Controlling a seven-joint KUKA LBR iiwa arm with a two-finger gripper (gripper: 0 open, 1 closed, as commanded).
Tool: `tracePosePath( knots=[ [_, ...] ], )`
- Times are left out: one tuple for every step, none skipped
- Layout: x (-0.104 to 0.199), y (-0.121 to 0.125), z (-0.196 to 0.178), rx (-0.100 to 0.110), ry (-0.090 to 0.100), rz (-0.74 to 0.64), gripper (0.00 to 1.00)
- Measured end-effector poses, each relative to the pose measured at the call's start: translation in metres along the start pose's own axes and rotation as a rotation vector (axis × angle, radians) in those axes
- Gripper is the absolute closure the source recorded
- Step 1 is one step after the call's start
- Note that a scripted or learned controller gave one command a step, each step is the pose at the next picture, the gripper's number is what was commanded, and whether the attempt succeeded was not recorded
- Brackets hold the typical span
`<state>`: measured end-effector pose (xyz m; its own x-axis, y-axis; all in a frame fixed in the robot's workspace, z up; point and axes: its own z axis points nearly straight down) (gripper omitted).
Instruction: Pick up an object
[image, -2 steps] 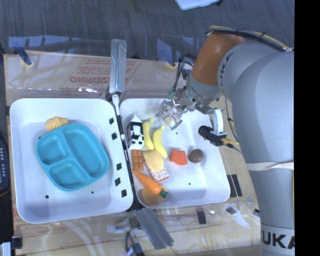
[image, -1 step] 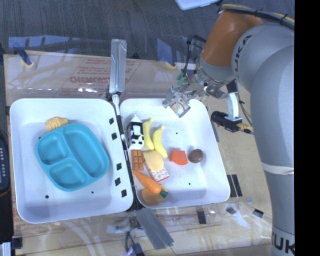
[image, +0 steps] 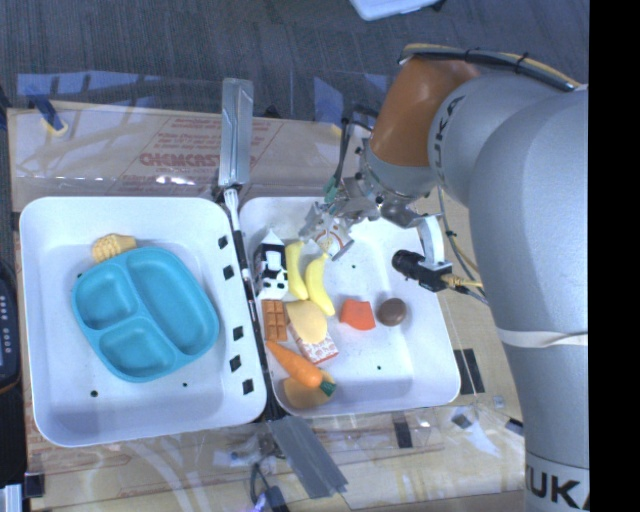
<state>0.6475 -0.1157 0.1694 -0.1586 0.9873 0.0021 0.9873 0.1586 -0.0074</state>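
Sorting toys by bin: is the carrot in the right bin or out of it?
In: the carrot lies inside the right bin, near its front-left corner.

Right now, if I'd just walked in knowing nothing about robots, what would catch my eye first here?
Probably the big grey arm with its orange band, reaching in from the right, its claw low over the right bin. Next, the heap of toy food there: a banana, a carrot, an orange block. The left bin holds a bright blue divided tray.
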Motion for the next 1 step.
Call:
tracePosePath(
  knots=[
    [-0.0007,0.0015,-0.0131,-0.005,-0.002,-0.002,1.00]
  ],
)
